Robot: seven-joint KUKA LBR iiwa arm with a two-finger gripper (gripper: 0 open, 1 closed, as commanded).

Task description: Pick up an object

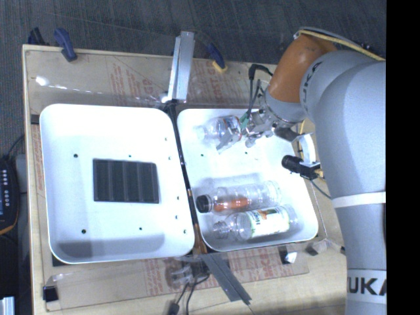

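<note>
The right bin (302,205) holds three clear plastic items. A crumpled clear bottle (220,130) lies near the bin's back edge. Further forward lies a clear bottle with a black cap and orange liquid (236,199). Beside it, along the front wall, lies a clear bottle with a green label (260,222). My gripper (251,127) is low over the back of the right bin, right next to the crumpled bottle on its right side. Whether it touches that bottle is unclear.
The left bin (59,143) holds a dark ridged rectangular pad (126,180). A metal bar (180,64) stands behind the gap between the bins, and blue clamps (65,44) grip the bench's back edge. The arm's grey body (348,130) overhangs the right bin's right side.
</note>
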